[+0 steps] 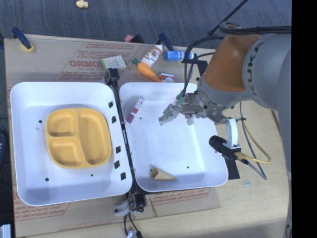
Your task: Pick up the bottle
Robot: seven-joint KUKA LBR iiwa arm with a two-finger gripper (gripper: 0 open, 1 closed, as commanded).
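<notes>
One camera hangs fixed above the surface point(74, 66), looking down at a slant. It sits far enough back to take in both white bins side by side: the left bin point(20, 148) and the right bin point(148, 90), with a strip of dark carpeted floor point(148, 9) along the top of the view, beyond the far edge. The grey arm point(257, 68) comes in from the right side, looming large because it stands nearer the lens than the bins below it.

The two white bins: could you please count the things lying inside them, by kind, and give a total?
Yellow divided tray: 1
Small bottle: 1
Brown wedge-shaped piece: 1
Total: 3
</notes>
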